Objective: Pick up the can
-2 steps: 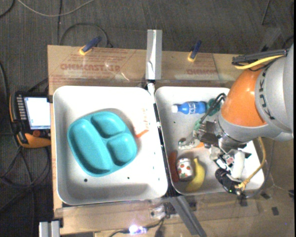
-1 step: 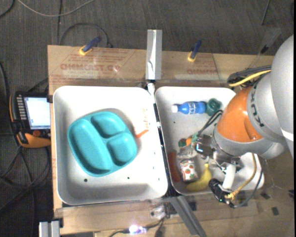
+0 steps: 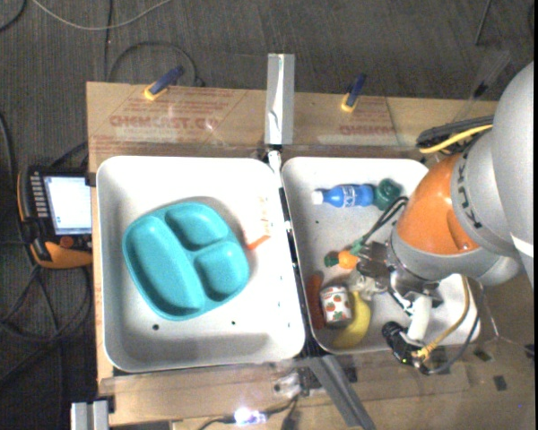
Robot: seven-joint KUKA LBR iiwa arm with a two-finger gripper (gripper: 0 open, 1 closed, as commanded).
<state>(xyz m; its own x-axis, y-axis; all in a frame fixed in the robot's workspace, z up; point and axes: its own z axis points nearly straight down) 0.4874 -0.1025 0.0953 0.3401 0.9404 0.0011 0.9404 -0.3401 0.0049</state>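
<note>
Cardboard-brown worktop [image 3: 206, 119] carries two white bins side by side, with a metal post [image 3: 279, 97] standing at its far edge between them.

Left bin [image 3: 117, 240]: holds a turquoise three-compartment tray [image 3: 188, 258], lying flat and turned at a slant. A small orange item [image 3: 256, 239] lies just beside the tray's right edge.

Right bin [image 3: 300, 240]: the arm [image 3: 484, 195] enters from the right, and its orange band [image 3: 435, 213] sits over the bin's right half. The wrist points down toward the near side of the bin.

Contents of the right bin:
- A blue bottle [image 3: 348, 195] with a white cap lies on its side near the far wall.
- A dark green item [image 3: 390, 189] lies just right of the bottle.
- A banana [image 3: 354, 325] lies near the near wall.
- The can [image 3: 336, 305], white with coloured markings, sits in the near left part of the bin, touching the banana's left side.
- A small orange and green item [image 3: 344, 259] lies beyond the can, toward the bin's middle.

Pincer [image 3: 377, 280]: positioned just right of the can and above the banana. Whether its fingers are spread or closed cannot be determined from this view. No object is visible between them.

Two blue and yellow clamps [image 3: 161, 82] grip the far edge of the worktop. A handheld pendant [image 3: 58, 213] with a lit screen lies left of the worktop.
</note>
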